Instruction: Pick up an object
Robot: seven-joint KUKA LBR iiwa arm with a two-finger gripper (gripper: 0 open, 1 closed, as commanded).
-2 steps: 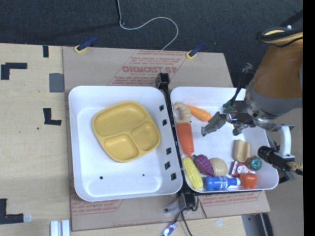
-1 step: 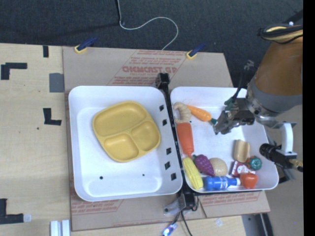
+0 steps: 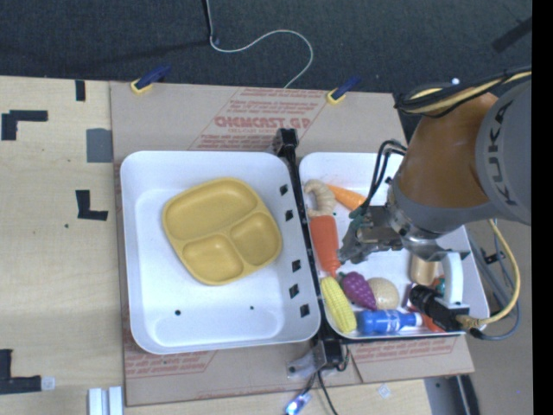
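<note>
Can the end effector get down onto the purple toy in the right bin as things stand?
Probably yes. The end effector hovers just above and beside the purple toy, whose top is uncovered. The corn and beige ball crowd its sides, so finger room looks tight.

I see a yellow three-compartment plate (image 3: 223,229) lying in the left white bin (image 3: 147,318). Both bins sit on a cardboard sheet (image 3: 259,119) over the bench (image 3: 52,258). Two yellow-blue clamps (image 3: 151,78) at the far edge, white cable (image 3: 259,41) looping behind.

Right bin (image 3: 390,335) partly behind arm (image 3: 449,171)
</note>
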